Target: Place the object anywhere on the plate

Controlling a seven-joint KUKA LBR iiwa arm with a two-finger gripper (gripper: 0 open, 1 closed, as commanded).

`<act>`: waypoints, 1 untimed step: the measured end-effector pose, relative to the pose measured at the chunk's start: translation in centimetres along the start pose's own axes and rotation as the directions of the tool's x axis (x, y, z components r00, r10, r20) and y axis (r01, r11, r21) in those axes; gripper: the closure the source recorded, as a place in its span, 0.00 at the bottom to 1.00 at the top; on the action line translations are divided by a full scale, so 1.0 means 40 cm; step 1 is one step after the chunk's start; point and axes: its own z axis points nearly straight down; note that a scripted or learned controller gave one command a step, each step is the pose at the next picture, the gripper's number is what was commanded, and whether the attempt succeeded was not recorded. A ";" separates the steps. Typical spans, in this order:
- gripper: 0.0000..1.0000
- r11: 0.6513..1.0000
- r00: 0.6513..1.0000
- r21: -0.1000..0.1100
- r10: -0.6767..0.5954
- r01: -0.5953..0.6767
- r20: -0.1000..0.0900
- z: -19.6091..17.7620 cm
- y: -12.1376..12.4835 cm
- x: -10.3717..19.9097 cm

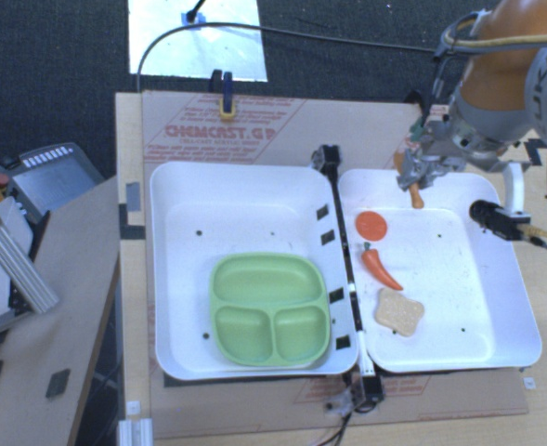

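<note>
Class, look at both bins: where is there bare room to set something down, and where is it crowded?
Free: left bin floor behind the green plate; right bin right half. Crowded: beside the divider, with tomato slice, chili and bread.

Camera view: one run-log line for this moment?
hand high over right bin, something orange between fingers | plate bare in left bin | slice, pepper, bread in right bin
</note>
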 end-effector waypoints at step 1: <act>1.00 1.000 1.000 0.001 0.000 0.000 0.000 0.036 -0.020 0.131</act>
